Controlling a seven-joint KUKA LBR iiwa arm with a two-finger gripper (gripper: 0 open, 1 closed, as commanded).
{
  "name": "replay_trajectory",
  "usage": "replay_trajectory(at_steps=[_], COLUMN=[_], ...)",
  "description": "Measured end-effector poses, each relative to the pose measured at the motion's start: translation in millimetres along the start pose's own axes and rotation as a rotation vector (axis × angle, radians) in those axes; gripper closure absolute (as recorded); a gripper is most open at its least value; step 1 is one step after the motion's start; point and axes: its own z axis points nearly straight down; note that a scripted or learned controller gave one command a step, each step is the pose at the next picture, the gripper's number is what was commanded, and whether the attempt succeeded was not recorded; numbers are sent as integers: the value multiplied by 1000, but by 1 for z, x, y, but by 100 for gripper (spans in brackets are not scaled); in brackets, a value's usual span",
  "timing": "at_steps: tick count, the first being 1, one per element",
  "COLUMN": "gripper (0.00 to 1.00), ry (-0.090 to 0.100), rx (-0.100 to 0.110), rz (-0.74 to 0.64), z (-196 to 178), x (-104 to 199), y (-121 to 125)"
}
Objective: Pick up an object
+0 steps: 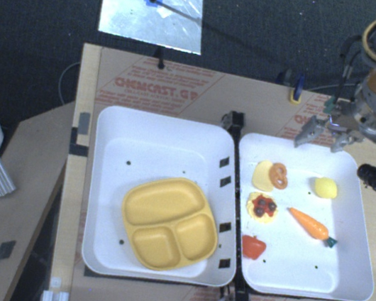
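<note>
two white bins sit side by side on the worktop (pixel 150 78). the right bin (pixel 346 275) carries the pickable toys, well apart so each can be grasped alone: carrot (pixel 309 224), lemon (pixel 325 187), pretzel (pixel 279 175), berry tart (pixel 263 207), red pepper (pixel 252 247). the left bin (pixel 109 168) holds a yellow divided tray (pixel 169 222). the end effector (pixel 326 137) hovers over the right bin's far rim, fingers apart, holding nothing.

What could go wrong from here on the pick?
1. The gripper sits open at the right bin's far rim, apart from every item; a straight descent may hit the rim.
2. The pretzel overlaps a yellow slice, so a grasp could nudge both.
3. The carrot tapers and may slip.
</note>
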Motion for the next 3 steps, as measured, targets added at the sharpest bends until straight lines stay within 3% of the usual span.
replay_trajectory(at_steps=[1, 3], gripper=[0, 0], ry=[-2, -2], rx=[-12, -9], rz=[-2, 1], z=[-8, 87], x=[0, -13], y=[2, -1])
